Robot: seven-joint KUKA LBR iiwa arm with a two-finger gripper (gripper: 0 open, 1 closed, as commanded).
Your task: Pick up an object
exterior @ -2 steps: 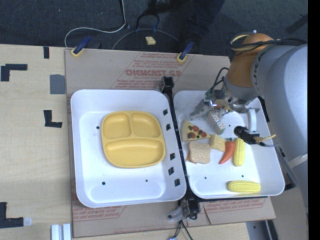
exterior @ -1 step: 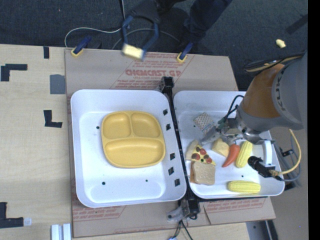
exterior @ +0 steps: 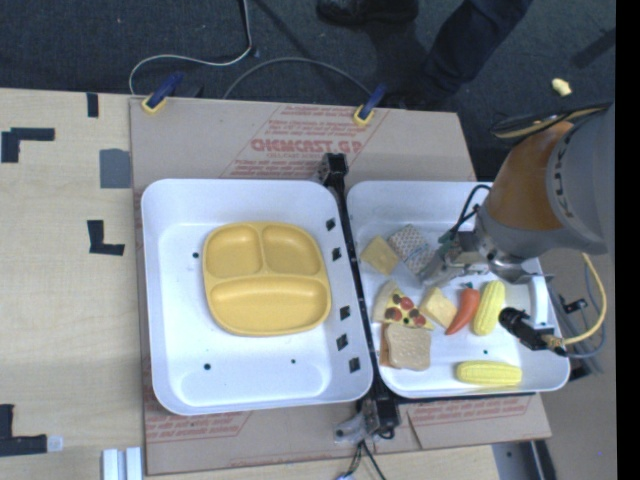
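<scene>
The right bin (exterior: 520, 200) holds several toy foods: a yellow cheese wedge (exterior: 380, 255), a grey speckled piece (exterior: 408, 240), a pizza slice (exterior: 401, 310), a slice of toast (exterior: 408, 347), a small yellow block (exterior: 438, 308), an orange-red carrot (exterior: 463, 310) and two corn cobs (exterior: 488, 306) (exterior: 488, 373). My gripper (exterior: 437, 264) reaches in from the right and sits low in this bin. Its tip is just right of the grey piece and above the yellow block. I see nothing held in it.
The left bin (exterior: 170, 298) holds a yellow divided plate (exterior: 266, 276). A black divider (exterior: 345, 268) runs between the bins. The grey and orange arm (exterior: 545, 193) covers the right bin's far right corner. Both bins rest on cardboard (exterior: 300, 143).
</scene>
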